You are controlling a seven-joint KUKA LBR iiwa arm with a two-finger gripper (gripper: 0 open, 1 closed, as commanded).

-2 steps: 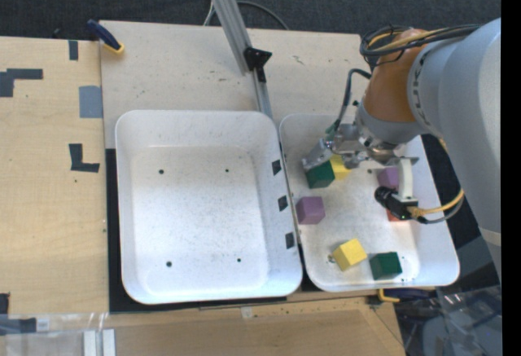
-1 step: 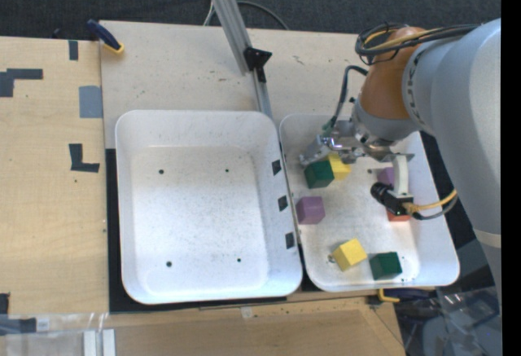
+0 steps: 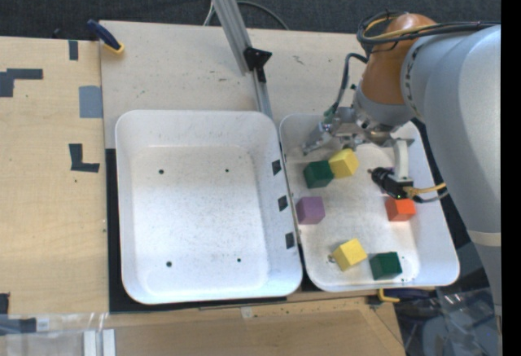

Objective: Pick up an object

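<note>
Blocks lie in the right bin (image 3: 444,261): six in all. A green block (image 3: 318,174) and a yellow block (image 3: 343,164) sit touching each other near the bin's upper left part. A purple block (image 3: 310,209) lies below them, near the left wall. An orange block (image 3: 400,208) sits toward the right side, just beside a black fitting with a yellow cable. A second yellow block (image 3: 350,253) and a second green block (image 3: 385,265) lie side by side near the front wall.

Arm (image 3: 456,102) enters from the right, with its orange band above the wrist, and reaches over the far end of the right bin. Hand (image 3: 335,133) sits low at the bin's upper left corner, just above the green and yellow pair. Whether it is released or clenched cannot be told; its metal parts are too small and cluttered to read. No block is seen between them.

Left bin (image 3: 195,130) adjoins the right one on the table (image 3: 49,151). A slanted metal bar (image 3: 232,12) crosses the table behind the bins. A blue and yellow tool (image 3: 106,35) lies at the table's far left corner.
</note>
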